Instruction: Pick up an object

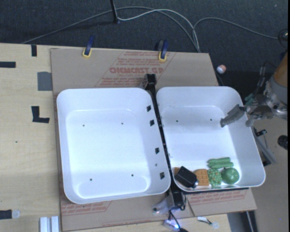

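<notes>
Cardboard (pixel 135 66) with faint red "CHEMCAST" print beneath two bins; gripper (pixel 238 116) spread wide, holding nothing.

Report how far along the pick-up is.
Nothing looks done: the green ball, green ridged piece, orange block and black object all lie in the right bin's near corner. In hand: the claw hangs over that bin's right edge. Left: reach them, grasp one, lift.

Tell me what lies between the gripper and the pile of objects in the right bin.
Bare white bin floor separates the gripper from the pile in the camera view.
</notes>
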Tool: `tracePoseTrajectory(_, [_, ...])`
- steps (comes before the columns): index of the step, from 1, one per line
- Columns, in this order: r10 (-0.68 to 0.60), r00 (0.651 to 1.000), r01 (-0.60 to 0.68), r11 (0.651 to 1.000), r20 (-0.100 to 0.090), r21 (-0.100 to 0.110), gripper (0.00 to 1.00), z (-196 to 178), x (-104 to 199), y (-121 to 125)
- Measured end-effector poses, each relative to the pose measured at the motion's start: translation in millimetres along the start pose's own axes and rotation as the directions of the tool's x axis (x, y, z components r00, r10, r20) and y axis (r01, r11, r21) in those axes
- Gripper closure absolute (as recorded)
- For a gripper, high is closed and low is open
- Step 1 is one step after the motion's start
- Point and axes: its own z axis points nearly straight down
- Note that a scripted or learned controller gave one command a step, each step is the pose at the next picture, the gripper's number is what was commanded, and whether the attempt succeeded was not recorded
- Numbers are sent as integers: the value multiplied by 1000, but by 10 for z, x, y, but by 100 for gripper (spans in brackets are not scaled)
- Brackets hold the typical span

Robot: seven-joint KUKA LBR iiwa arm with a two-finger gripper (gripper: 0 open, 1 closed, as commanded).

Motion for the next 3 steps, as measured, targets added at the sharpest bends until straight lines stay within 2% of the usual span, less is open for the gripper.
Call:
tracePoseTrajectory(1, [1, 1000, -1, 1000, -4, 12, 0, 1289, 150, -415])
tracePoseTrajectory(2, [0, 1000, 0, 1000, 0, 1, 100, 1134, 142, -382])
tracePoseTrajectory(3, [0, 1000, 0, 1000, 3, -10, 100, -9, 90, -454])
